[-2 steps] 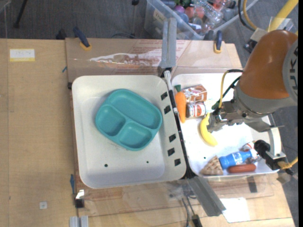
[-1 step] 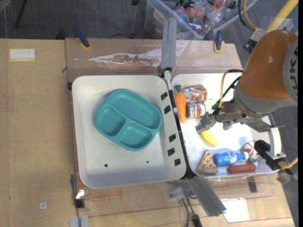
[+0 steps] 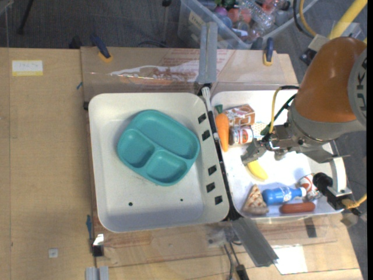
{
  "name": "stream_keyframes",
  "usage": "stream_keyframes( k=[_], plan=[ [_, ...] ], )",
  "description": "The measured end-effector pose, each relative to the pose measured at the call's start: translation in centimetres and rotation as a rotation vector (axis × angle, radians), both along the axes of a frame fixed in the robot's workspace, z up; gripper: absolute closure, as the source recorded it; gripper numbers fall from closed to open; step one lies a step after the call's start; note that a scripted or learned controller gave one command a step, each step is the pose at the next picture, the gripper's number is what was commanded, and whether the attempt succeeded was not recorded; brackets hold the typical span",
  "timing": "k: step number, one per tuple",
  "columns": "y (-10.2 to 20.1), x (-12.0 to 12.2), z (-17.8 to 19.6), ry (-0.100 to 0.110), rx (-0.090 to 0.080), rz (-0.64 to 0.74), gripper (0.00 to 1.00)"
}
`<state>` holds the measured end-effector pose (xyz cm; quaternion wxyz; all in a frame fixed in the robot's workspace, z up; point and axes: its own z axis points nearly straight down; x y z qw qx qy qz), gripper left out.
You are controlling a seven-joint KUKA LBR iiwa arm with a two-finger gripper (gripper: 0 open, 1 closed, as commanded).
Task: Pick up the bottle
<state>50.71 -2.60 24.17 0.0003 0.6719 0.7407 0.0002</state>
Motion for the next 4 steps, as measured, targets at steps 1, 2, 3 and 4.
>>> stream_keyframes(
  k=[1, 2, 3, 4],
  plan=[
    [0.0, 0.0, 0.0, 0.000, 0.000, 0.000, 0.00],
    [0.0, 0.0, 0.0, 0.000, 0.000, 0.000, 0.00],
    [10.1, -2.8, -5.7, 0.002, 0.000, 0.028, 0.00],
    [13.7, -2.8, -10.8, -0.001, 0.004, -0.157, 0.00]
  ],
)
